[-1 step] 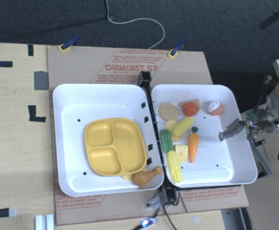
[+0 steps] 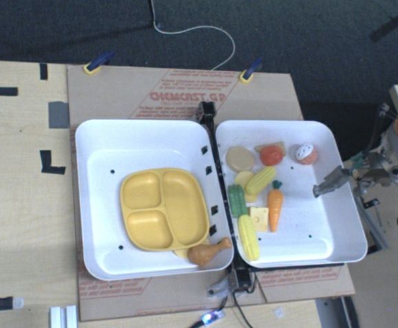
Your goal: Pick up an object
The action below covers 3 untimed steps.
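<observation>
Carrot (image 2: 274, 209): tapered, smooth orange plastic, green top.

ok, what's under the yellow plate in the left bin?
The yellow plate lies on the left bin floor. A brown drumstick pokes out by its near-right corner, touching its edge. Anything beneath the plate is covered.

Across the top of the frame you see dark blue-grey carpet (image 2: 62, 12), with a thin white cable (image 2: 205, 31) looping down it toward the bench. The left side shows a pale wooden benchtop (image 2: 21, 203) marked with black tape pieces (image 2: 48, 162). A brown cardboard sheet (image 2: 185, 94) with red print lies at centre, held at its upper corners by blue-and-yellow clamps (image 2: 97, 63). Lighting is even and soft.
</observation>
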Available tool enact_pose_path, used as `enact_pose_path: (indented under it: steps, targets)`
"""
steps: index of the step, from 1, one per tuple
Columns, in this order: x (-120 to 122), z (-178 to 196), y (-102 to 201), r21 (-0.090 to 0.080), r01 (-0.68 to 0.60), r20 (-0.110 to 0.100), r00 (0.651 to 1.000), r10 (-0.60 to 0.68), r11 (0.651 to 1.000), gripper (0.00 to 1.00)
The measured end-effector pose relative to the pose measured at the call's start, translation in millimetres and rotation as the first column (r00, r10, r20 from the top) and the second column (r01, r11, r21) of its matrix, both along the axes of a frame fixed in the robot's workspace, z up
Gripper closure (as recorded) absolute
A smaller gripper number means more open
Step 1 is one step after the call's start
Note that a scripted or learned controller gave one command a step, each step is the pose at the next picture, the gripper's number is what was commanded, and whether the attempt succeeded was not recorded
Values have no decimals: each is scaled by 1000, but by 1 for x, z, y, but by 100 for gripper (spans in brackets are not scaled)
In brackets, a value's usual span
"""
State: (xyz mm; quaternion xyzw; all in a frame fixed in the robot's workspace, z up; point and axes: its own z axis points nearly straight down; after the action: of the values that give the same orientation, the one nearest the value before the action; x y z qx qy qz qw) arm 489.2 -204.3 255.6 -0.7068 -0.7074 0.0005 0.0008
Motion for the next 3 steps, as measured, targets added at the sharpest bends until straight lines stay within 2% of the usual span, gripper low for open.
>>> enact_pose_path:
  steps: [1, 3]
  targets:
    - [-7, -46, 2, 1, 0, -4, 1000, 0, 1000, 0]
    - [-3, -156, 20, 2, -1, -6, 1000, 1, 1000, 0]
